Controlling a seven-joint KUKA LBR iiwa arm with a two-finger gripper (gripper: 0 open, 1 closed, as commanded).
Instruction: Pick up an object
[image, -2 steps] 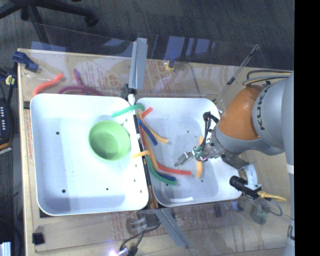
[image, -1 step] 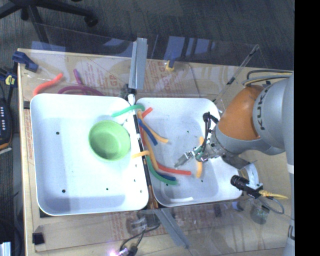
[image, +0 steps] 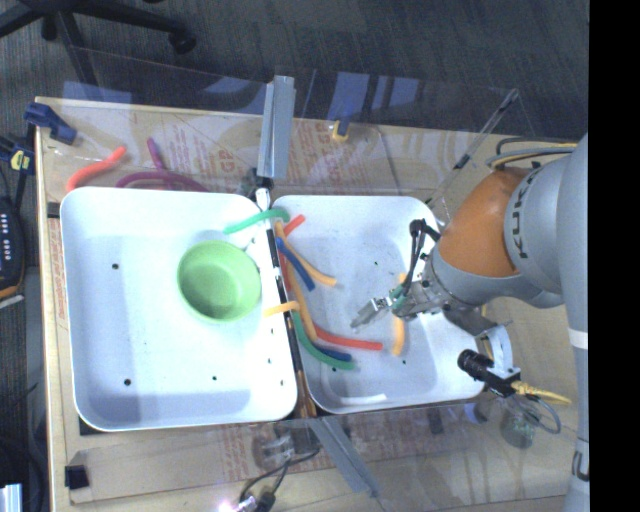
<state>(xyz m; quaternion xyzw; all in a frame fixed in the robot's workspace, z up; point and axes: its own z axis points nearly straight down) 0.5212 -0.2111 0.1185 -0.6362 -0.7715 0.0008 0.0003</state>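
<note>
Green plastic, round and glossy, makes up the bowl (image: 220, 281) sitting upright in the left white bin (image: 100, 380), a little right of that bin's centre, its pale rim catching the light and its inside a flatter, darker green.

Thin flexible strips lie scattered in the right white bin (image: 400, 398), and these are the loose objects nearest the tool. A teal-green strip (image: 250, 222) bridges the shared wall between the bins at the top. Just below it, along the right bin's left side, an orange-yellow strip (image: 312, 270) curves down toward the middle, crossed near its top by a short red strip (image: 291, 223), with a dark blue strip (image: 297, 272) beside it. A short yellow strip (image: 281, 307) pokes across the divider lower down. Further down, a red-orange strip (image: 335, 338) bends and runs right along the bin floor, while a blue strip (image: 334, 352) and a green strip (image: 325, 357) curl together beneath it. Another orange-yellow strip (image: 400, 335) stands roughly vertical on the floor at the bin's right-centre.

The grey arm with its orange band (image: 490, 235) comes in from the right, and the two-finger gripper (image: 372, 312) hangs low over the right bin. Its fingers look spread apart, pointing left, with nothing visibly pinched between them; the vertical orange-yellow strip lies just right of the fingertips, close under the wrist.
</note>
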